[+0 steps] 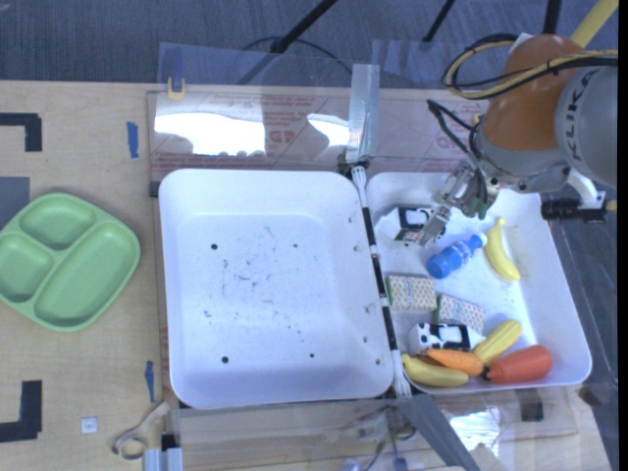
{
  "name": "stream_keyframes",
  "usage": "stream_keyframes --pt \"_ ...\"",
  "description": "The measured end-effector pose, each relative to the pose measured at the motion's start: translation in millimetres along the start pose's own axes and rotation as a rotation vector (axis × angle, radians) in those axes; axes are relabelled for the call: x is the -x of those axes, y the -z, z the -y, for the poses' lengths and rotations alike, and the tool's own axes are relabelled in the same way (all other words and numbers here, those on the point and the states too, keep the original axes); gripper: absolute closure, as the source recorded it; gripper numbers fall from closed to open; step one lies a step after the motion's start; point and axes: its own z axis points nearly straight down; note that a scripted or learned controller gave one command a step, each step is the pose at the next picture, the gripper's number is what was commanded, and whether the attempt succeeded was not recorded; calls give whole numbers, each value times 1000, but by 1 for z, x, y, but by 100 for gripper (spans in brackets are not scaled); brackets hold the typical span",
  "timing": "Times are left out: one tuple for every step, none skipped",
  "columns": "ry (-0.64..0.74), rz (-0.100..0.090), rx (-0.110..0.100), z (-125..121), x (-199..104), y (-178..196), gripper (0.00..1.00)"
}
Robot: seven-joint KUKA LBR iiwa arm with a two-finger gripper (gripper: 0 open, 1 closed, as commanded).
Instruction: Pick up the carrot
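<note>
The carrot (454, 360), a small orange tapered piece, lies at the front of the right bin (561, 292). It rests between a yellow banana (435, 373) and a larger red-orange vegetable (520, 363). My gripper (433, 226) hangs over the back of the same bin, well behind the carrot. It is beside a black-and-white item (411, 220) and just above a blue bottle (454, 256). Nothing shows in its grasp.
The right bin also holds a second banana (502, 251), another yellow piece (497, 340), two patterned packets (412, 288), and a black-and-white toy (440, 337). The left bin (265, 273) adjoins it. A green divided plate (64, 260) sits far left on the bench.
</note>
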Motion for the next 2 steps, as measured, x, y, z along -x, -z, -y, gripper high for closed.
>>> stream_keyframes --pt "-2 5 3 0 2 12 100" --pt "-630 -5 -9 58 15 25 100"
